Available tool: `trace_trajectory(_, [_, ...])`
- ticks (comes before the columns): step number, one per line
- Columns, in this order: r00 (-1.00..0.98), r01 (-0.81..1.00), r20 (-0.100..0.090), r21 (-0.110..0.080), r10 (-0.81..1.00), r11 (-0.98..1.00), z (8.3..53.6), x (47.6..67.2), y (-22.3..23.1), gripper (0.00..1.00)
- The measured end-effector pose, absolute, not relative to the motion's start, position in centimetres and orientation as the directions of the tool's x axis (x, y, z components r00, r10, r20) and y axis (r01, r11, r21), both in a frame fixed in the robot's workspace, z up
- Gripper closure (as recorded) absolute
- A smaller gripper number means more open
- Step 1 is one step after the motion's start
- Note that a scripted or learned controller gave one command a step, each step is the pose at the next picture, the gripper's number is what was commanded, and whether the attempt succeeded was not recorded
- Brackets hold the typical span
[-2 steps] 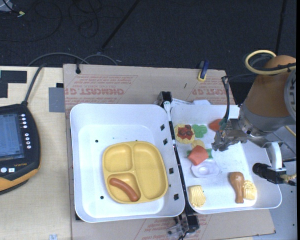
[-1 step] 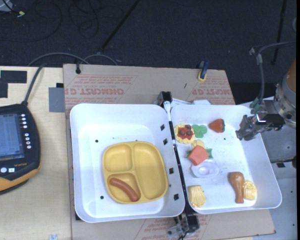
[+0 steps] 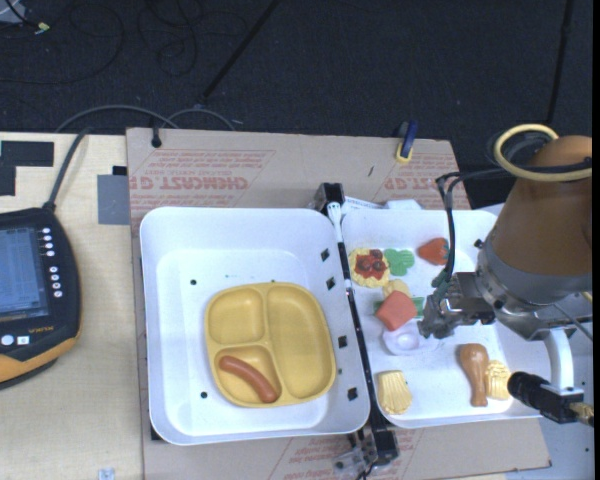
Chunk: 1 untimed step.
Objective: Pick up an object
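Taking the right bin (image 3: 450, 413) as the landmark: near its front edge lie a yellow waffle piece (image 3: 393, 391) and a drumstick (image 3: 473, 370). Mid-bin, the gripper (image 3: 432, 320) hangs beside a red block (image 3: 396, 310). Farther back sits a pizza slice (image 3: 371, 265).

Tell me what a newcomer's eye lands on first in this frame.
Probably the yellow divided plate in the left bin, with a sausage lying in its front compartment. Next, the arm's gripper low over the right bin, among a clutter of toy food: a red block, a drumstick and a small pizza.
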<state>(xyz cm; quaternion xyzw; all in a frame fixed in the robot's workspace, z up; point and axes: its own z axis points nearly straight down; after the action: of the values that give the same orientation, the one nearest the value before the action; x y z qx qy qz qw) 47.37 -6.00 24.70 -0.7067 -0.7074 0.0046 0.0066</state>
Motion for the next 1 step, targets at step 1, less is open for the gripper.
trace_trajectory(1, [-0.01,1.0,0.003,0.0,1.0,0.01,29.53,48.95,3.57,1.0])
